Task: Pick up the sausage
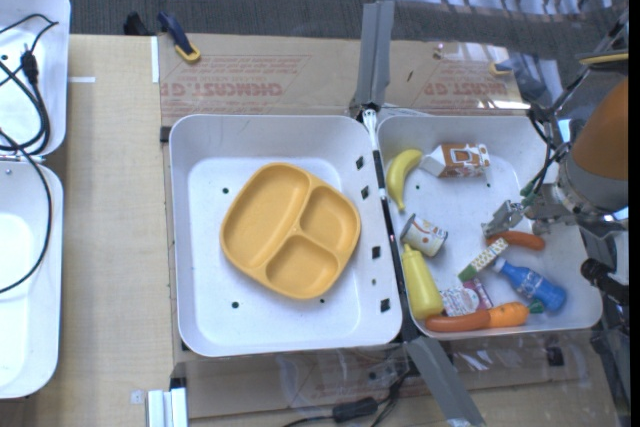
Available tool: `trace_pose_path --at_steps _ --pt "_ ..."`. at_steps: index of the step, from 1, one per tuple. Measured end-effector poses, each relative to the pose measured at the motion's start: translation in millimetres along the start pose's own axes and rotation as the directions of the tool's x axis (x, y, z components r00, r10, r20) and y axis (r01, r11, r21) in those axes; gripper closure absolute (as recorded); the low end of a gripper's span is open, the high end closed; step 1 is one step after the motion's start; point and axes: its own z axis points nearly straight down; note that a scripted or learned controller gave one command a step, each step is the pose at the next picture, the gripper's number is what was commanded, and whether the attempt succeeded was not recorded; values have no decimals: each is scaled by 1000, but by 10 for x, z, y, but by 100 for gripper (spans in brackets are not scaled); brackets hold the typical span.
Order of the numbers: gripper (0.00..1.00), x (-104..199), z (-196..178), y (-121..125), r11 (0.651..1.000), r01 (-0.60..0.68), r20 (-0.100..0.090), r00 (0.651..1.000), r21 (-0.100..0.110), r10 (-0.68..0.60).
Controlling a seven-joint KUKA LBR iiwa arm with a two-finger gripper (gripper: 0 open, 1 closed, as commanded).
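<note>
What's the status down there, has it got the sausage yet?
End effector low in right bin, nothing seen held. Sausage lying at bin's near edge, beside carrot. Blue bottle and packets between them.

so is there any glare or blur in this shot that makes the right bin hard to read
In the camera view, light streaks glare on the shiny strip behind the bins; the right bin is evenly lit with soft shadows. The sausage and banana look sharp enough, but the pincer is small and cluttered.

Crowded right bin (500,130); open floor around yellow plate (290,230) in left bin (200,245)
</note>
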Motion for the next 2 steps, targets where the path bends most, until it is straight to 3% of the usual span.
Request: trace_pose_path --at_steps 1,2 --pt "100 -16 -96 2 1000 3 7 1000 -2 -3" --pt "100 931 -1081 -48 993 -121 8 993 -1 121"
